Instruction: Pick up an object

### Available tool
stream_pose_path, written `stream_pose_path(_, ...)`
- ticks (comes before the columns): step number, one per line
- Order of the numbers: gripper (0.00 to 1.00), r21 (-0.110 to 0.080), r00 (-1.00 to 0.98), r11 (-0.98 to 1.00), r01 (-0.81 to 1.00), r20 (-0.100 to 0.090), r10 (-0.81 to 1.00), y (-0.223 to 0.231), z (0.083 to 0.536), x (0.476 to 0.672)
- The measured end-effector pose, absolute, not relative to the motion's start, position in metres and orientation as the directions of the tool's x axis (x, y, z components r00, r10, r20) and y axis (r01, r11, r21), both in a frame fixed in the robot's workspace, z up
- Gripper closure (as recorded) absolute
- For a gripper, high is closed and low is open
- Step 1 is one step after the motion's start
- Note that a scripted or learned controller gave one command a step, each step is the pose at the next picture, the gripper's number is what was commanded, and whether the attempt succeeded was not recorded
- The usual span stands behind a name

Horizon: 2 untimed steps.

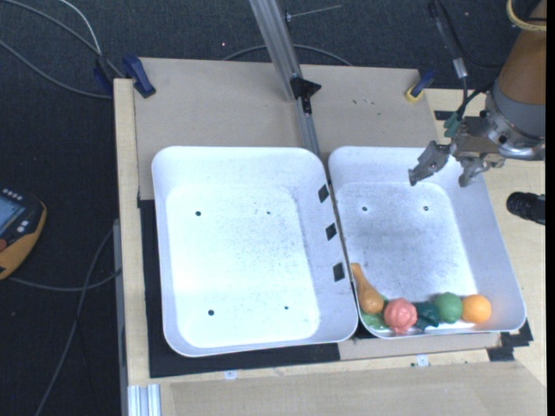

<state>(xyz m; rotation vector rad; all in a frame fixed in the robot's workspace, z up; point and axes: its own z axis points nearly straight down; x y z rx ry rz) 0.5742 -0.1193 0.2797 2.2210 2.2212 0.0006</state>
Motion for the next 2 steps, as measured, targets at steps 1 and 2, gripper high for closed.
stream_pose_path(1, 0.00, 0.000, 0.003, -0.003, 1.000, -0.001, 1.000, -0.1809, 0.2818, 0.6212)
stream_pose_path(2, 0.00, 0.001, 0.000, 0.000, 1.000, 0.000, 1.000, -0.1766, 0.2824, 0.6307)
